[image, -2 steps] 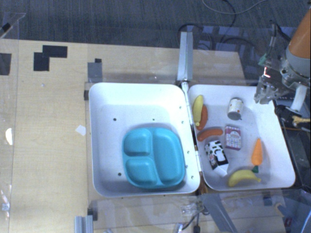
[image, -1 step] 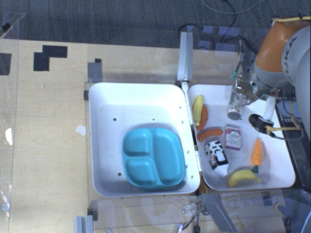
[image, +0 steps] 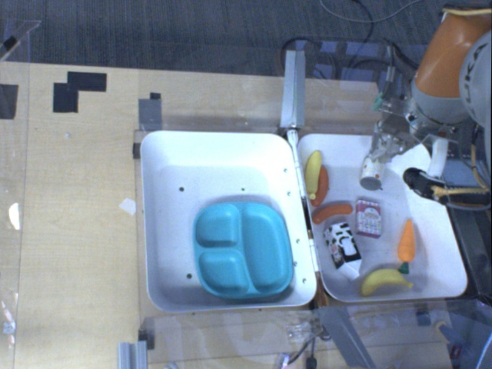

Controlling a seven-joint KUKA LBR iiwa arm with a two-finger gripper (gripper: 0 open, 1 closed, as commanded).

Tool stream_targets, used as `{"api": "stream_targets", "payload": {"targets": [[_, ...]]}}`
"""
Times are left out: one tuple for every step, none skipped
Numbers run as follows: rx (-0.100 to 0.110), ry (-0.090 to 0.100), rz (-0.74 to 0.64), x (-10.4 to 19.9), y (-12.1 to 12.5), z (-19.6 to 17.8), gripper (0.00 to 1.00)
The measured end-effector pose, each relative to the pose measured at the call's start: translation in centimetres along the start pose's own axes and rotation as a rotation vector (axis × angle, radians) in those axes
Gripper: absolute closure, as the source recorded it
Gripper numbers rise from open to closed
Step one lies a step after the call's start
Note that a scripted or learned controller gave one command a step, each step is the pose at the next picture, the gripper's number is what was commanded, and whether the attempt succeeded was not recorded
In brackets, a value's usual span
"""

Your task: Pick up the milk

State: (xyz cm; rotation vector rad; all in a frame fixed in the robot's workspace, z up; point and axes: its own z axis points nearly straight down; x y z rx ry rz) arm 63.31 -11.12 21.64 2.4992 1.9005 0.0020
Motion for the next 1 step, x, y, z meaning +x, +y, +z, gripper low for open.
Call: {"api": "stream_targets", "payload": {"targets": [[-0.001, -0.001, 0.193, 1.81, -3.12, -14.02, 1.00]]}}
